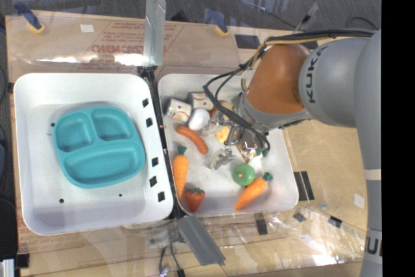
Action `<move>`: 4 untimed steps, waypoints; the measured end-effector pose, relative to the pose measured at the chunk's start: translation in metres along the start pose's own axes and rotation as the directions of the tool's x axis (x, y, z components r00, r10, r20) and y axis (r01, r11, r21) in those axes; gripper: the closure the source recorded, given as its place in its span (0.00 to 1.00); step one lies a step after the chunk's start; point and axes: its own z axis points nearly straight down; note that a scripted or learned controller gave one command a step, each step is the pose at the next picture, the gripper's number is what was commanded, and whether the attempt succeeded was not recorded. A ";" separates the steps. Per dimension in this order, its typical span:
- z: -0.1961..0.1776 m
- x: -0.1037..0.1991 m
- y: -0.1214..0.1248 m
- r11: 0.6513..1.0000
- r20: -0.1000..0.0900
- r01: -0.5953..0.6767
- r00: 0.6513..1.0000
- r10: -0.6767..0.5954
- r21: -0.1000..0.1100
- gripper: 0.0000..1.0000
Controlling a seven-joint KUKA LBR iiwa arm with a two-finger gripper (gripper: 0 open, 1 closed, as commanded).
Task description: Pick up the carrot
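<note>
Jaws look parted and empty, gripper (228,154) mid right bin (285,185). Two carrots: carrot by the left wall (180,170), long axis near-far, left of jaws; second carrot (252,192) near-right, lying diagonal, about as close.

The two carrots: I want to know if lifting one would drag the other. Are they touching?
Apart. The camera view shows one carrot by the bin's left wall, the other carrot right of it, with white bin floor between.

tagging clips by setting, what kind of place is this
Probably a robotics lab test bench: a KUKA arm over two taped-down white bins, toy food like a carrot, and a teal divided plate.
</note>
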 end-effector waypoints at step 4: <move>-0.100 -0.006 0.105 0.974 0.002 0.229 0.974 -0.229 0.002 1.00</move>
